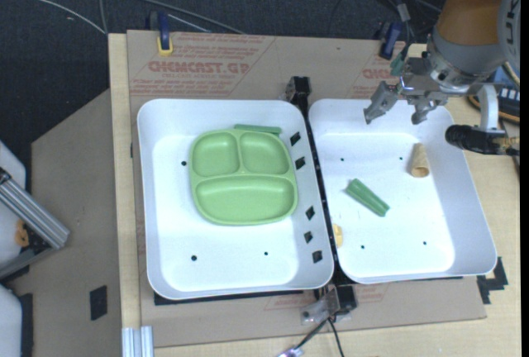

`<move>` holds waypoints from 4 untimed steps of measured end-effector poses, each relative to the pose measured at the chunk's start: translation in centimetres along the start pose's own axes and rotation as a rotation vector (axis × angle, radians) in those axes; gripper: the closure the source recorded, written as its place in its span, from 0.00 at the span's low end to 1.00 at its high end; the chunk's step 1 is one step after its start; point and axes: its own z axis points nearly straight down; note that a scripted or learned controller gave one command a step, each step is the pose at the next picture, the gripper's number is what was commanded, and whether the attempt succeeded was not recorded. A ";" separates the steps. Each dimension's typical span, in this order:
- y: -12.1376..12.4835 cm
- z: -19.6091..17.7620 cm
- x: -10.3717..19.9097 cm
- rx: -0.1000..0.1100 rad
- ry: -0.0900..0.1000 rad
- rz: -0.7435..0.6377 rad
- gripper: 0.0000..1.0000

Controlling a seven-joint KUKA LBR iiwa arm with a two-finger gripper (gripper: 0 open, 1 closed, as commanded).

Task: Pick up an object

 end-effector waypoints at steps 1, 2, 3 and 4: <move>0.2 -0.8 0.0 -0.014 -0.001 -0.002 0.00; -0.5 5.1 0.0 -0.008 -0.001 -0.001 0.00; -0.6 10.4 -1.0 -0.008 -0.001 -0.001 0.00; -0.7 15.5 -1.0 -0.009 0.000 -0.002 0.00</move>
